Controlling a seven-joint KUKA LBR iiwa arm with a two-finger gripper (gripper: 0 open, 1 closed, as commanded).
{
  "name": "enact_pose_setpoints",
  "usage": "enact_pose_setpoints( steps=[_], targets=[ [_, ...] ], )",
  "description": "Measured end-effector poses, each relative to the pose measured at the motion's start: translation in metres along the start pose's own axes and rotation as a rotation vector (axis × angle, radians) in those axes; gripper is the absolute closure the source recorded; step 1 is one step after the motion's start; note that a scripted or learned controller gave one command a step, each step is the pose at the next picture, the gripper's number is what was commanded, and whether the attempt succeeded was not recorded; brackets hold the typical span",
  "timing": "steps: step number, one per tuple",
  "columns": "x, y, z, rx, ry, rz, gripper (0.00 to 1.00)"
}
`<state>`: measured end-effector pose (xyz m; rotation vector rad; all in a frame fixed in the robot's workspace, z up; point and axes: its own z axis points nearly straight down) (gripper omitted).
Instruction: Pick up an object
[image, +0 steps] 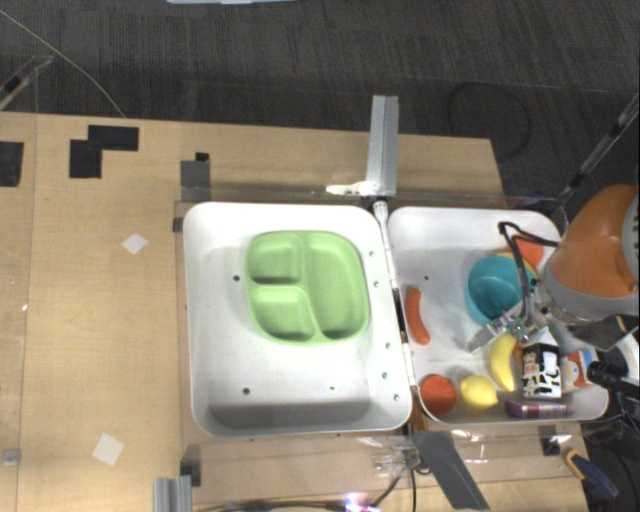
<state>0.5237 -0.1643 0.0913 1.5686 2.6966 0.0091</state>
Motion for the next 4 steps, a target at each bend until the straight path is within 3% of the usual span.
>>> enact_pose_setpoints(
  steps=[1,2,3,4],
  targets=[
    [0.010,0.016,0.000,0.002,0.000,0.193,0.00],
    [-0.038,0.122,0.005,0.006,0.007,0.310,0.00],
    [-0.015,0.140,0.004,0.008,0.006,0.426,0.00],
    [-0.016,0.136,0.004,0.008,0.006,0.548,0.00]
  ],
)
